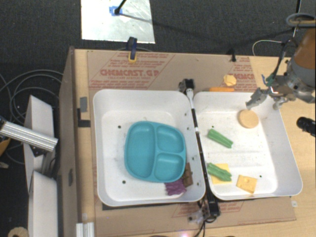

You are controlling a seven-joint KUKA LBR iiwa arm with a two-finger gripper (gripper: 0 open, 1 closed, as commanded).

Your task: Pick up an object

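Note:
My gripper (267,98) hangs over the back right part of the right bin (276,147). Its two grey fingers are spread apart with nothing between them. Just below and in front of the left finger, a tan round disc (249,119) lies on the bin floor, apart from the fingers. Further forward in the same bin are a green pod (219,138), a second green pod (216,172) resting on a yellow slab (224,168), and an orange-yellow wedge (246,183).
The left bin (111,132) holds a teal divided plate (155,152), with a purple lump (174,187) and a brown piece (188,177) at its front right. Behind the right bin, on the cardboard, lie a yellow piece (229,80) and an orange stick (222,89).

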